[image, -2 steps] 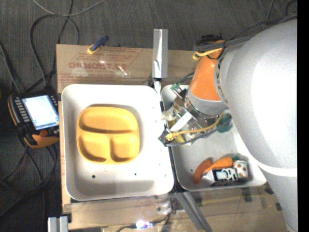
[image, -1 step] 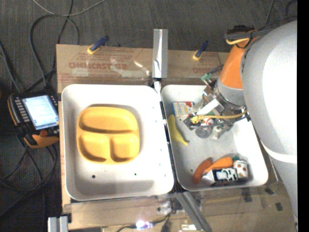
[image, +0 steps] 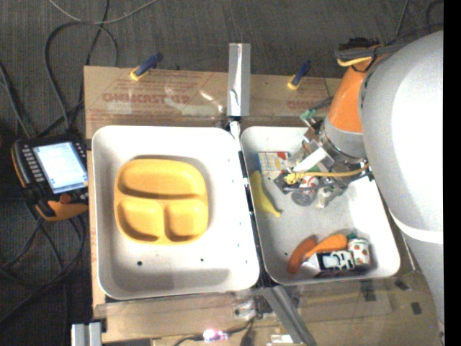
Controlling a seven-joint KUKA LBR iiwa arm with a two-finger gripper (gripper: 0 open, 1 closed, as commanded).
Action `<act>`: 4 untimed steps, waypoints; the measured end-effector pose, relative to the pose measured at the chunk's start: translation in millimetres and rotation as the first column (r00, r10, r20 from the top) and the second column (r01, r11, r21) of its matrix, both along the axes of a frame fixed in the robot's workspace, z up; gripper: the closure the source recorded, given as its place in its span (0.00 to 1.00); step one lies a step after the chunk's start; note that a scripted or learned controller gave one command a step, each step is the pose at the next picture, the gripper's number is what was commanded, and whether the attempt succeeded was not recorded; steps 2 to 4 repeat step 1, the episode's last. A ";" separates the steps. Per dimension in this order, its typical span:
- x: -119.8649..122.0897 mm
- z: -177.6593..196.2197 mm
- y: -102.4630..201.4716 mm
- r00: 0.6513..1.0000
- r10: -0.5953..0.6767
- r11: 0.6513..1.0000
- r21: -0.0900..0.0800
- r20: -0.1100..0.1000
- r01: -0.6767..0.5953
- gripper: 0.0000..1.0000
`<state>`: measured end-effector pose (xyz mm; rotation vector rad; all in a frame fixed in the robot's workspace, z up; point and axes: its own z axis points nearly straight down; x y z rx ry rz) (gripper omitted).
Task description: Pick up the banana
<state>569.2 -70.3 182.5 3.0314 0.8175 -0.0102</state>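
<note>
The banana (image: 264, 196) is a slim yellow fruit lying lengthwise along the left wall of the right bin (image: 374, 215). My gripper (image: 310, 192) hangs low over the middle of that bin, a short way to the right of the banana and apart from it. Nothing shows in its grasp. The grey wrist with the orange band reaches in from the upper right and hides the bin's back right corner.
A yellow divided tray (image: 163, 199) fills the middle of the left bin (image: 108, 265). In the right bin lie an orange carrot (image: 308, 249), a small printed carton (image: 344, 258) at the front, and a flat printed packet (image: 271, 163) near the back.
</note>
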 end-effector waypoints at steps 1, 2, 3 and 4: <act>39.4 -1.0 58.9 0.957 -0.290 0.957 0.002 0.000 0.290 0.00; 39.4 -1.0 58.9 0.957 -0.290 0.957 0.002 0.000 0.290 0.00; 39.4 -1.0 58.9 0.957 -0.290 0.957 0.002 0.000 0.290 0.00; 39.4 -1.0 58.9 0.957 -0.290 0.957 0.002 0.000 0.290 0.00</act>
